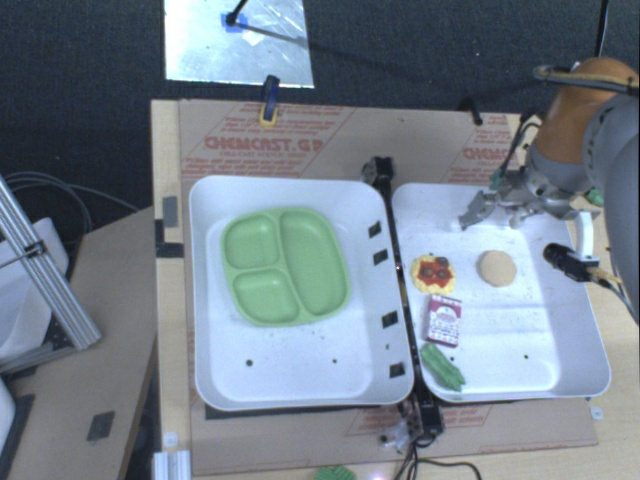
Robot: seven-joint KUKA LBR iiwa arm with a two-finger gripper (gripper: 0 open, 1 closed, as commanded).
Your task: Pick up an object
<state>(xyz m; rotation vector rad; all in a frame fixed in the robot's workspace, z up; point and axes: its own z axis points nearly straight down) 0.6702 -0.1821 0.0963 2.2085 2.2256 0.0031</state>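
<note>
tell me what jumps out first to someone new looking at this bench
The light green divided tray in the left bin draws the eye first, bright against the white. Next comes the small cluster in the right bin: a red and yellow toy, a tan round piece, a small red packet and a green item near the front edge. The grey arm's hand hangs over the right bin's back part.

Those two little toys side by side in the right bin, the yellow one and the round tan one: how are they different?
The yellow toy is flat with red and dark spots on top, like a tiny pizza; the tan toy is plain, smooth and domed, like a bun. The yellow one has a wavy edge and lies nearer the divider between the bins; the tan one has an even round outline and lies nearer the arm's side. Both are small and rest loose on the right bin floor.
</note>
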